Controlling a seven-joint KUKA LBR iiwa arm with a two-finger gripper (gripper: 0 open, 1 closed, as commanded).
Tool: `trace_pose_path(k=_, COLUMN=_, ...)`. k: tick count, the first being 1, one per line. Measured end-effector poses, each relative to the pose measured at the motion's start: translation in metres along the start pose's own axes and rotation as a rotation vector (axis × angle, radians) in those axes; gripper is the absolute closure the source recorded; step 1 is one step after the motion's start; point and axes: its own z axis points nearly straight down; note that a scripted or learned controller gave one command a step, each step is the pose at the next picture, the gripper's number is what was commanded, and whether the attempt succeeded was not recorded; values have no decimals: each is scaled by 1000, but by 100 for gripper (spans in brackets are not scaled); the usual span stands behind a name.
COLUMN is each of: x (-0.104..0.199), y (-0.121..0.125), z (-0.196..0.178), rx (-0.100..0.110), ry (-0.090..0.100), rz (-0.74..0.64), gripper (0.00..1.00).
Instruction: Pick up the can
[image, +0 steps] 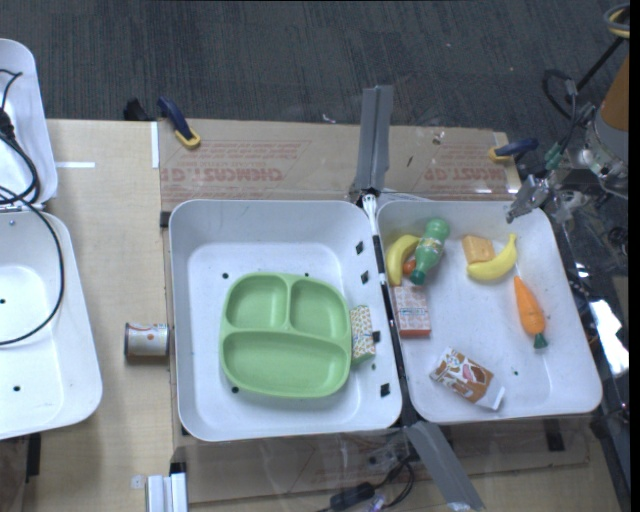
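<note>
The arm reaches in at upper right, its gripper (527, 198) over the right bin's (575, 400) far corner, well apart from the can (147, 341); jaw state unclear.

Single fixed camera above the bench (100, 160), looking down at a slant, far enough to take in both white bins (190, 300), arm's gripper (527, 198) entering at the upper right, bins spreading left of it
</note>
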Motion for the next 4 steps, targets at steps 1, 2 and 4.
trace_pose_path(k=1, x=20, y=-26, z=-36, rx=0, ry=-1, rz=34, gripper=0)
trace_pose_path(k=2, x=43, y=-113, z=107, rx=3, ry=1, rz=290, gripper=0)
trace_pose_path(k=4, x=133, y=-78, z=29, rx=0, ry=0, rz=202, gripper=0)
